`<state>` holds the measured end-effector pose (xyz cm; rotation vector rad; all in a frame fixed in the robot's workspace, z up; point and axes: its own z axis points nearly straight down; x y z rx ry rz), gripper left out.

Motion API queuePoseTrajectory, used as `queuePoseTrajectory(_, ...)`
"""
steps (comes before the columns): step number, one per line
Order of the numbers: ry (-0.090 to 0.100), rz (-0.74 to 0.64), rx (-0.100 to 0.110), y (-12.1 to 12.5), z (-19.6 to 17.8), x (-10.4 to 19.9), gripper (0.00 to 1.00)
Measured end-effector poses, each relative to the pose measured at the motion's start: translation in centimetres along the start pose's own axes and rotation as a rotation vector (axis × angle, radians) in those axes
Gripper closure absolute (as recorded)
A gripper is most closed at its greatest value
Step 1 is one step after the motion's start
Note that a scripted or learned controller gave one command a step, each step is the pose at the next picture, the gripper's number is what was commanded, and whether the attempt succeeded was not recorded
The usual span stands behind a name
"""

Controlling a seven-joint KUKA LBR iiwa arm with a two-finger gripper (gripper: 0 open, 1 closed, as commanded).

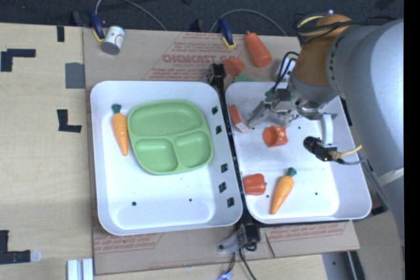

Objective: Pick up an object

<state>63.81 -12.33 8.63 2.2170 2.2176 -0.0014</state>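
My arm (367,75) is grey with an orange band (319,52). Both bins (164,216) are white. The divided plate (170,136) is pale green; the carrots (120,130) are orange with green tops.

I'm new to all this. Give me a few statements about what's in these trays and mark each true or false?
1. A green plate lies in the left tray. True.
2. The left tray holds two carrots. False: one carrot lies there, beside the plate.
3. The right tray holds a carrot. True.
4. The gripper is over the left tray. False: it is over the right tray, near a red piece.
5. An orange piece lies outside the trays. True.
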Motion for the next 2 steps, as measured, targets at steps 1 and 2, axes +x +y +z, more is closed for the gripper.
queuePoseTrajectory(1,0.002,-0.001,-0.001,-2.9,-0.04,-0.54,0.0)
queuePoseTrajectory(2,0.002,-0.002,-0.001,-2.89,-0.98,-0.51,1.0)
